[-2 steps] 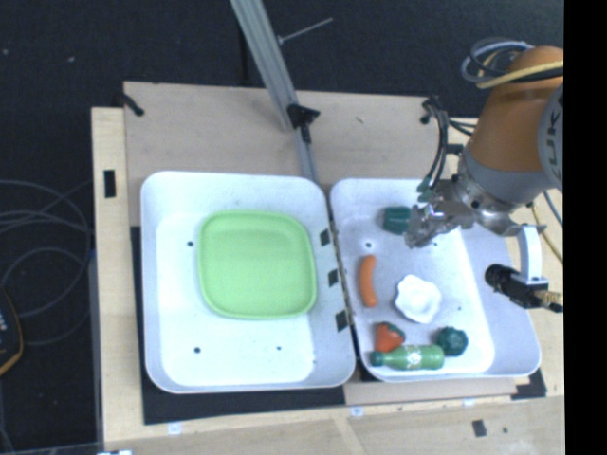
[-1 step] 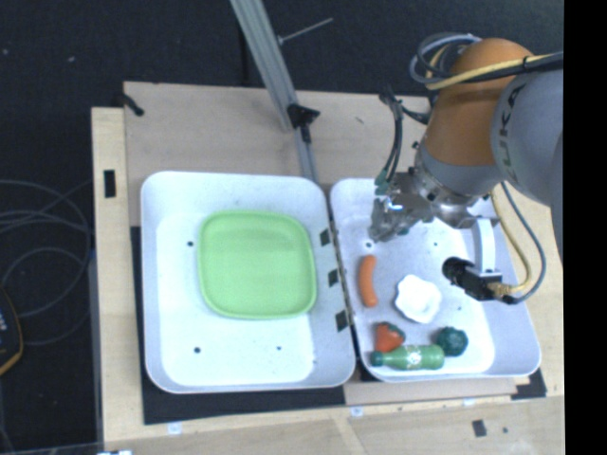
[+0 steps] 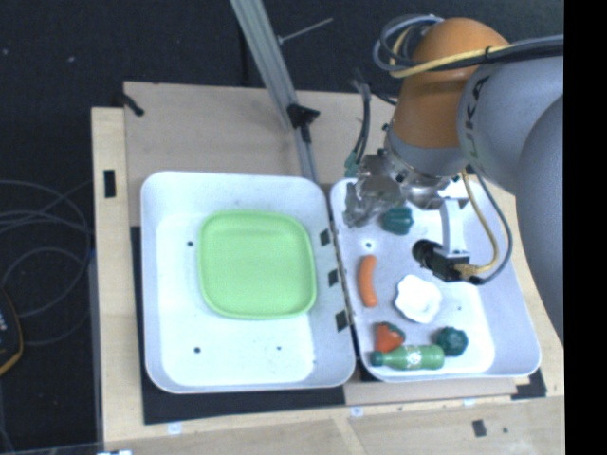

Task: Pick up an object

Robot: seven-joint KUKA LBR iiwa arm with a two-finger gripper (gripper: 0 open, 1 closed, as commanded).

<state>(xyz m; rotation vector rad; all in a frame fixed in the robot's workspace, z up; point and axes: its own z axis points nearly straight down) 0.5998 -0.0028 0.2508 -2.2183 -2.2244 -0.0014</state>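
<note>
Reaching in from three o'clock, the grey arm with its orange band (image 3: 446,64) hangs over the right-hand shallow white bin (image 3: 507,344), its metal two-finger gripper (image 3: 365,202) low at that bin's eleven o'clock corner. Whether the claw is apart or together cannot be told — the wrist hides most of it, and nothing shows between the tips.

Just beside the gripper, toward its three o'clock, lies a small dark teal rounded object (image 3: 396,220); contact between the two cannot be judged. At the bin's centre-left sits an orange carrot-shaped piece (image 3: 367,281), lengthwise from twelve to six. A black connector on a cable (image 3: 432,257) hangs from the arm over the bin's middle. Below it, toward five o'clock, rests a white lumpy object (image 3: 418,298). Along the bin's six o'clock edge are three more things close together — a small red piece (image 3: 387,336), a green bottle-like cylinder lying on its side (image 3: 410,356), and a dark teal ball (image 3: 451,340) at the cylinder's right end.

The left-hand shallow white bin (image 3: 171,349) holds a pale green square plate with rounded corners (image 3: 257,263), flat at its centre, well apart from the gripper.
</note>
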